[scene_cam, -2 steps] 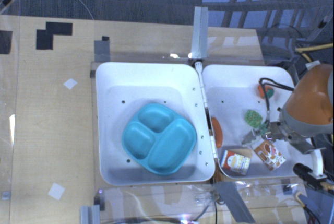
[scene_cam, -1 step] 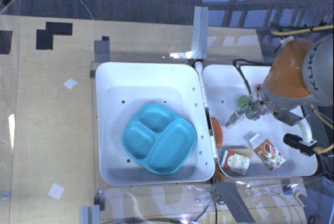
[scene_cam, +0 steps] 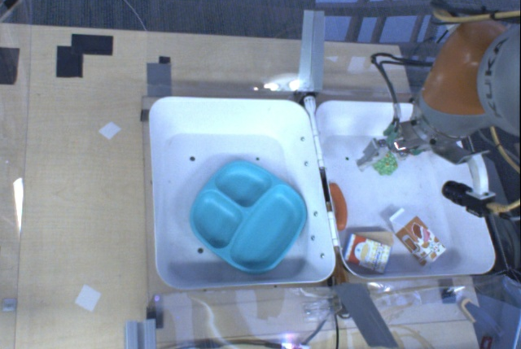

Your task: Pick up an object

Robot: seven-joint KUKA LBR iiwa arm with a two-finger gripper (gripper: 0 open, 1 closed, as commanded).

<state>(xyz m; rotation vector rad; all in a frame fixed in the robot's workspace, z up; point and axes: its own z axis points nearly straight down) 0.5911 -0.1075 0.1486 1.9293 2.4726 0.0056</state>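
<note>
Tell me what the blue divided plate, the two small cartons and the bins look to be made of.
Blue divided plate: likely moulded plastic, with uniform colour, rounded compartments and a soft sheen. The two small cartons: probably printed cardboard, with flat faces, sharp edges and coloured graphics. The left bin and right bin: seemingly smooth white plastic with rounded corners, though painted metal can't be excluded.

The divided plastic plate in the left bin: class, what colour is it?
Turquoise blue; the divided plastic plate shows clearly in the camera view.
</note>
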